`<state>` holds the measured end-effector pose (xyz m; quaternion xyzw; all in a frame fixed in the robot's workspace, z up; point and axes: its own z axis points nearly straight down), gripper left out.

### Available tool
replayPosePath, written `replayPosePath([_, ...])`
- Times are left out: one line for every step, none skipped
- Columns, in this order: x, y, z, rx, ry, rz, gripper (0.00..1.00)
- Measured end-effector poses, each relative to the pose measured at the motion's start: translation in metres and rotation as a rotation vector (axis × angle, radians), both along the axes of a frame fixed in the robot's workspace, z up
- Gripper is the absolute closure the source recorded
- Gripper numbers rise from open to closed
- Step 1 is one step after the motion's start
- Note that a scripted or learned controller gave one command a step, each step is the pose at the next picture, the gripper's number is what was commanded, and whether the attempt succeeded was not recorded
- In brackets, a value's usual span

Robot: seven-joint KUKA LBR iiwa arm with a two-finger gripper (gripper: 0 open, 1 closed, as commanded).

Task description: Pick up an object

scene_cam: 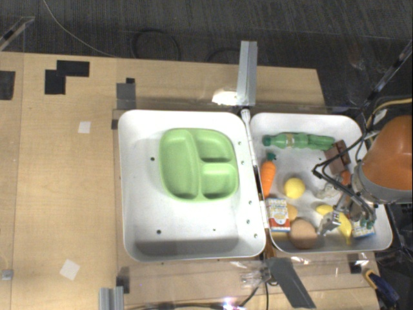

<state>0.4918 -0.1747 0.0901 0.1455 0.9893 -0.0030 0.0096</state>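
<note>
In the right bin [386,241], the gripper [340,219] hangs low among a banana [344,225], lemon [294,187] and potato [303,232]. Jaw state cannot be told. Judged step: reaching; next, closing on the banana.

Wooden bench [58,192], dark carpeted floor [193,11]

The arm [391,160] runs off the right edge, hiding bin contents beneath.

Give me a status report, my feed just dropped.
Gripper low in the right bin, among the toys. Nothing seen held. Yellow ball and brown egg-shaped toy close by. Green tray in left bin.
</note>
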Motion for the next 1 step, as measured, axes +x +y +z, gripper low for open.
replayPosePath([0.0003,0.0226,0.0002,0.001,-0.001,-0.042,0.0])
